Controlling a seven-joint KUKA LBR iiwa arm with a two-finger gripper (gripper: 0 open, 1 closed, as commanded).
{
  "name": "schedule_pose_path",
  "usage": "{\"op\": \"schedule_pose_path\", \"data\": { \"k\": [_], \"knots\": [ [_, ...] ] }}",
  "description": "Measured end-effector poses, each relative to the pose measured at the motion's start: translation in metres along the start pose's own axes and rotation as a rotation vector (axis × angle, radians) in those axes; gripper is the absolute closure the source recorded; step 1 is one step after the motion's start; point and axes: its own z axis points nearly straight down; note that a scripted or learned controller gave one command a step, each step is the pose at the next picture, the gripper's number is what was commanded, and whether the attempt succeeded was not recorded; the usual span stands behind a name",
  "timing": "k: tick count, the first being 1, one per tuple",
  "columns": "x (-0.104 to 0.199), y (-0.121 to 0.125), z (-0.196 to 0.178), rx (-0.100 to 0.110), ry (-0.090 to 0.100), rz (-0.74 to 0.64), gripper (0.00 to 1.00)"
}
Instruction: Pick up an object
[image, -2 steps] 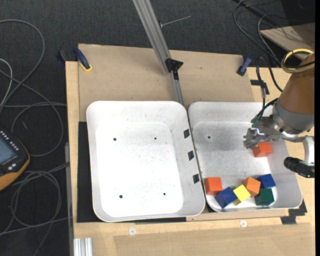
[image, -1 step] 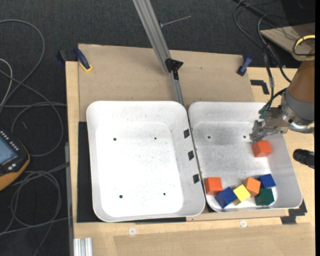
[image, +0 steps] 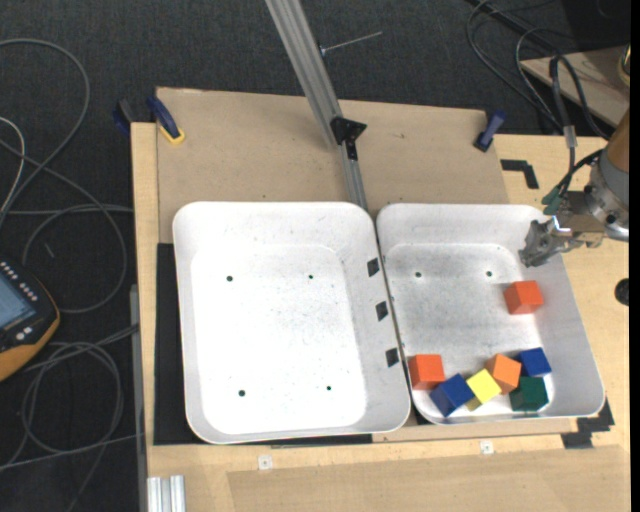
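1. The grey two-finger gripper (image: 540, 243) hangs at the upper right rim of the right-hand shallow white bin (image: 440, 232). Nothing sits between its fingers, and whether they are spread or pressed together cannot be told from this slant.
2. Nearest to it is the lone orange cube (image: 523, 297), resting flat on the bin floor just below the gripper and apart from everything else — the likeliest thing to pick.
3. Judging by looks, the cube is a small rigid block: light, stiff, not fragile, with flat opposite faces that suit a two-finger pinch. Its smooth sides may slip if the grasp lands on a corner, so take it squarely across two parallel faces, low on the block.
4. Further from the lone orange cube, along the bin's near edge, lies a cluster: a second orange cube (image: 427, 370), a dark blue block (image: 451, 392), a yellow cube (image: 483, 385), a tilted orange block (image: 506, 371), a blue cube (image: 534, 361) and a green block (image: 528, 396) — packed close, several touching, so harder to pinch cleanly.
5. Beyond the lone orange cube to the far side sits the left-hand white bin (image: 200, 230).
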Motion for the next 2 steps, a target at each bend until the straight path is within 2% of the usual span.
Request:
{"op": "schedule_pose_path", "data": {
  "k": [2],
  "knots": [
    [0.1,0.048,-0.005,0.005,0.003,-0.005,1.0]
  ]
}}
